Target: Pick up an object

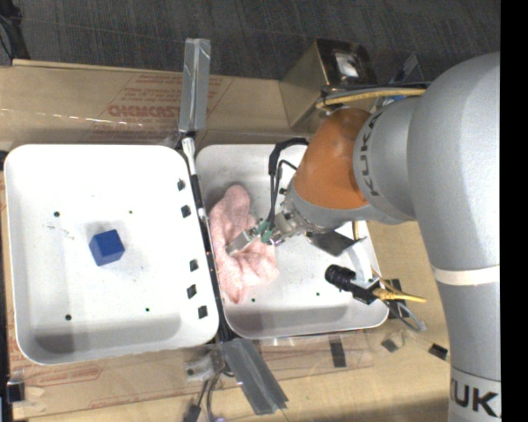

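Light: bright, even, from overhead | Glare: white bins nearly washed out | Shadows: soft, short | Focus: slightly soft, grainy

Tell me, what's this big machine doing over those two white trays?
A grey robot arm reaches from the right into the right bin. Its end effector is down at a crumpled pink cloth there; whether it has gripped it is unclear. A blue cube sits alone in the left bin.
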{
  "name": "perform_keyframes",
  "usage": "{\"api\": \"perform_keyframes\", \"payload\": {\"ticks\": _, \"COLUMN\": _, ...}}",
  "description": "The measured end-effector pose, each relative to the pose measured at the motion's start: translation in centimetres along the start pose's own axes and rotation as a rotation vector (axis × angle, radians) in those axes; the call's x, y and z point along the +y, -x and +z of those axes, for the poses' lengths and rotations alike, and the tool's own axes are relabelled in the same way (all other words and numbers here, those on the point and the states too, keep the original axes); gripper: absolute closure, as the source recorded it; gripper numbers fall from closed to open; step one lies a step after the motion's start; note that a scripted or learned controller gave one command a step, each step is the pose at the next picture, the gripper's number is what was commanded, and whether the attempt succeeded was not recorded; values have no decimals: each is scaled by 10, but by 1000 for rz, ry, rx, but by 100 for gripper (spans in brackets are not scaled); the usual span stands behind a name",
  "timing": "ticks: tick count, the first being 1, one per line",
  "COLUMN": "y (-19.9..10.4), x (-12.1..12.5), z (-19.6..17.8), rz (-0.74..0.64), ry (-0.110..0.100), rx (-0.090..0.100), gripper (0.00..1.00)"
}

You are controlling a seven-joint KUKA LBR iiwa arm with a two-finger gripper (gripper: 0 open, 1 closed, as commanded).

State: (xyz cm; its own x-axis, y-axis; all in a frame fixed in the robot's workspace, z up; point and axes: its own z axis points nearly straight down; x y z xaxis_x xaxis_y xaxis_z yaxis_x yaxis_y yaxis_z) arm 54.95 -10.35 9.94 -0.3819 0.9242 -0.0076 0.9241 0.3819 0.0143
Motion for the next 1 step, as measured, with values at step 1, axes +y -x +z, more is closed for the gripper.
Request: {"api": "perform_keyframes", "payload": {"ticks": 1, "y": -1, "x": 0, "z": -9, "rz": -5, "ry": -3, "rx": 2, "gripper": 100}}
